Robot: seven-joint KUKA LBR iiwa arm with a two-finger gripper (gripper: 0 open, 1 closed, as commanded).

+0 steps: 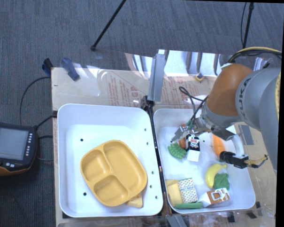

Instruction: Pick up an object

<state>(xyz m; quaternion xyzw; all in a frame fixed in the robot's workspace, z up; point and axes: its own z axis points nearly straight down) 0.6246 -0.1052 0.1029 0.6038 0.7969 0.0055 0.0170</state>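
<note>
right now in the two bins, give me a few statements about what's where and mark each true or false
1. The yellow divided tray lies in the left bin. True.
2. The banana lies in the left bin. False: it lies in the right bin.
3. The gripper hangs over the right bin. True.
4. The yellow divided tray holds the small cartons. False: its compartments hold nothing; a patterned carton lies in the right bin.
5. The green leafy toy lies in the right bin. True.

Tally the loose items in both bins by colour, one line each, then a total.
Yellow: 3 – divided plate, banana, block
Green: 3 – leafy piece, piece, stick
Orange: 1 – piece
Printed cartons: 3 –
Total: 10
</note>
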